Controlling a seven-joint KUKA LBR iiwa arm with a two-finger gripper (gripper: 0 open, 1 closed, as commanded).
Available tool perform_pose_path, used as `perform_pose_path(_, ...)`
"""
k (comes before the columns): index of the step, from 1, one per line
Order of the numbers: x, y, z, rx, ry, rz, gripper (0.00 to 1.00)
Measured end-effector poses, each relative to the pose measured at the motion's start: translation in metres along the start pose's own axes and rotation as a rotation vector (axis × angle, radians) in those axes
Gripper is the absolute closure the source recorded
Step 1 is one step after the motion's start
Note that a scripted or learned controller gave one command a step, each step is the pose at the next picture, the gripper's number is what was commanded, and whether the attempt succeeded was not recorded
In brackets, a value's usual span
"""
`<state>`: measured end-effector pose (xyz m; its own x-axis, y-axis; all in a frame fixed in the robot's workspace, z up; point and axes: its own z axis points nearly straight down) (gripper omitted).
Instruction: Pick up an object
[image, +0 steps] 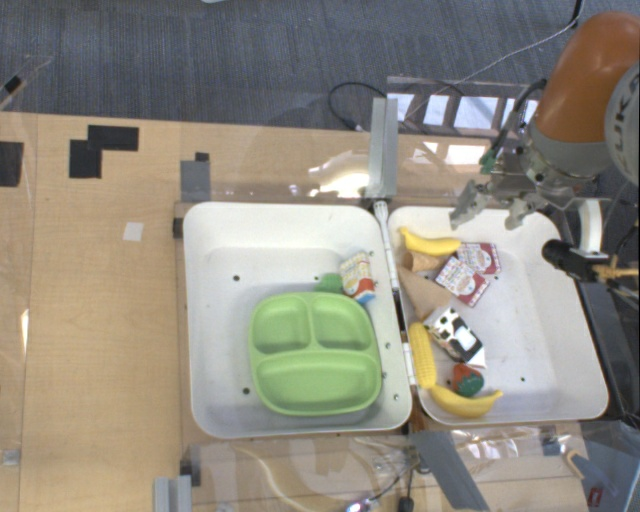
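Note:
My gripper (493, 210) hangs over the back edge of the right bin (560, 330), its two fingers (466, 208) spread open with nothing between them. Below and left of it lie a yellow banana (430, 242) and a red-and-white packet (468, 271). Nearer the front sit a brown cone-shaped piece (424, 292), a black-and-white cow toy (455, 335), a corn cob (423, 357), a red-and-green item (467, 380) and a second banana (466, 402).
The left bin (220, 300) holds a green divided plate (315, 353), a small printed packet (357, 274) and a green item (328, 283) behind the plate. A metal post (381, 150) stands at the back between the bins. The arm's orange band (590, 60) is at upper right.

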<state>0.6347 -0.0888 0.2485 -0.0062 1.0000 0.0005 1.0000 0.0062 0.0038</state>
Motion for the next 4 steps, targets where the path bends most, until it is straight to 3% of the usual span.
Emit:
perform_pose_path(1, -0.001, 0.004, 0.146, -0.013, -0.002, 0.012, 0.0)
perform_pose_path(2, -0.038, -0.044, 0.158, -0.011, -0.004, -0.045, 0.0)
perform_pose_path(3, -0.035, -0.041, 0.147, -0.016, -0.002, -0.048, 1.0)
perform_pose_path(4, 0.027, -0.015, 0.055, -0.004, 0.0, -0.034, 1.0)
